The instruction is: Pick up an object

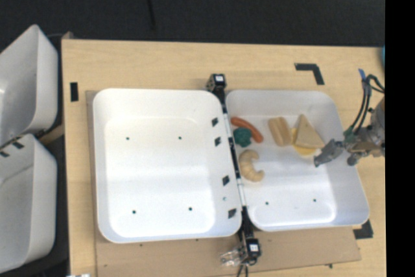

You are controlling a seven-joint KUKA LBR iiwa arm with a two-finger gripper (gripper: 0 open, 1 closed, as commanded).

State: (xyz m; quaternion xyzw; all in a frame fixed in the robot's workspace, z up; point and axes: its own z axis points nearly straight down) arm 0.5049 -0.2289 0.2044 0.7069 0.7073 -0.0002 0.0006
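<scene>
Camera view: fingers (322,157) just beside cheese wedge (307,135) in rt bin (292,211), grip state unclear, maybe touching.

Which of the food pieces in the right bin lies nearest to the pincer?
The yellow wedge, at the group's right end, just left of the pincer. The ridged loaf, the orange sausage, the green piece and the croissant lie farther left.
</scene>
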